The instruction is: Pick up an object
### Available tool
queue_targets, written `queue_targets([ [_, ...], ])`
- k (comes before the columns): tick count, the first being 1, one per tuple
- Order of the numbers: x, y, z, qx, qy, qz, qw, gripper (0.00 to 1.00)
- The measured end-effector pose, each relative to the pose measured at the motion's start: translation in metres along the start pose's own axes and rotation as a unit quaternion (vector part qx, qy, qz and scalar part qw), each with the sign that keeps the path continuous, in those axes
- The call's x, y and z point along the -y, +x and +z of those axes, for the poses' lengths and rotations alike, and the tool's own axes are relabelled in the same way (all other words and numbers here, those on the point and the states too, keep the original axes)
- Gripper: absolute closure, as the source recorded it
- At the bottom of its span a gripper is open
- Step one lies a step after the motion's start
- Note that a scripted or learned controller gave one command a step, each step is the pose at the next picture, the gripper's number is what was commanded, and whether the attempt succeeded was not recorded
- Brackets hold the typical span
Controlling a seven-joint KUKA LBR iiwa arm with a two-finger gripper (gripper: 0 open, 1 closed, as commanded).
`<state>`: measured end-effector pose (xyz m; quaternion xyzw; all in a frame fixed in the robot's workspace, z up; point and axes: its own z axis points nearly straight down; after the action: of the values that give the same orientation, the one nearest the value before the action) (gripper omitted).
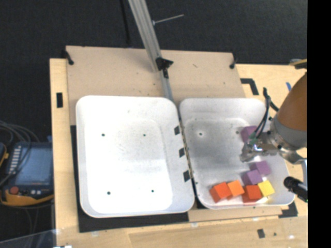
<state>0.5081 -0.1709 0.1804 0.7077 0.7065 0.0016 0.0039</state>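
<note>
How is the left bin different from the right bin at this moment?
The left bin shows a bare white floor, while the right bin holds small blocks: orange ones, a yellow one and purple ones. The gripper is over the right bin, not over the left bin. Both bins are shallow, white, with rounded corners, side by side.
</note>
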Motion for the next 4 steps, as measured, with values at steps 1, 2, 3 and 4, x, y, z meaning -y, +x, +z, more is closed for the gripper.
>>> queue_targets([
  [1, 0.005, -0.008, -0.058, 0.000, 0.000, -0.003, 1.0000, 1.00],
  [2, 0.003, -0.010, -0.112, 0.000, 0.000, -0.003, 1.0000, 1.00],
  [3, -0.003, 0.044, -0.115, -0.002, 0.003, -0.005, 1.0000, 1.00],
  [4, -0.003, 0.097, -0.096, -0.002, 0.004, -0.004, 1.0000, 1.00],
])
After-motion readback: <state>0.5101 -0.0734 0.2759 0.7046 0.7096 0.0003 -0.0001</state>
